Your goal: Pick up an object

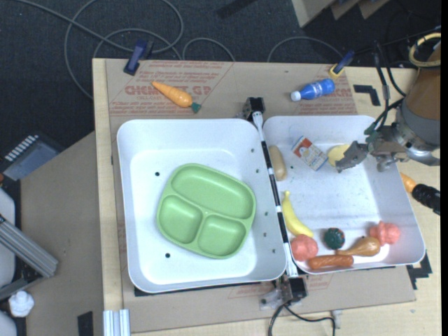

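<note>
The pale yellow object [339,153] lies near the right bin's [392,208] far wall, just beside the small carton [309,152]. The gripper [352,157] touches it; whether it's spread or pinching, I cannot tell. Best to centre squarely over it before closing.

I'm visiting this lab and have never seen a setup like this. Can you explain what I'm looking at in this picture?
One camera looks down at a slant on a bench. Two shallow white bins sit side by side. The left bin holds a green divided plate. The right bin holds toy food: a banana, a sausage, a dark green ball, a small carton and more. A toy carrot and a blue bottle lie on the bench behind the bins. The grey machine at the right is a robot arm; its gripper hovers over the right bin, beside a yellow piece. I cannot tell if it holds anything.
</note>
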`<action>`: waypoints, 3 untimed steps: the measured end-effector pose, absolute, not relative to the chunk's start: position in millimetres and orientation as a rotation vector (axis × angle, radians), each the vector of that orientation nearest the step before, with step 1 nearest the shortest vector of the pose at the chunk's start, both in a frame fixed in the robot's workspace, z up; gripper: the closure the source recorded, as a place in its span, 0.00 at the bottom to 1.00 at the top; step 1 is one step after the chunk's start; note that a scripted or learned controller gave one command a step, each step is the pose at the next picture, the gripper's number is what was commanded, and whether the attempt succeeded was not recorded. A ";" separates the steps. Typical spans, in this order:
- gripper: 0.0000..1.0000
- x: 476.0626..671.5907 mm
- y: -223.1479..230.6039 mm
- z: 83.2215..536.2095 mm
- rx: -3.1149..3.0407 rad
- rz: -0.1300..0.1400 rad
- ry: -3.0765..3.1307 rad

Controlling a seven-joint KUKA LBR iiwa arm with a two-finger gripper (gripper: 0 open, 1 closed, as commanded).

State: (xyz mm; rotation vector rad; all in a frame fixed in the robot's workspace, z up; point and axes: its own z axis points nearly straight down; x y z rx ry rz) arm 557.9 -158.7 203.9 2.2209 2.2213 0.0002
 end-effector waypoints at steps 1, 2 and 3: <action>0.00 477.5 -225.1 137.4 2.226 -0.004 2.218; 0.00 534.9 -101.6 84.1 2.220 0.002 2.225; 0.00 667.0 -119.0 85.2 2.218 0.001 2.222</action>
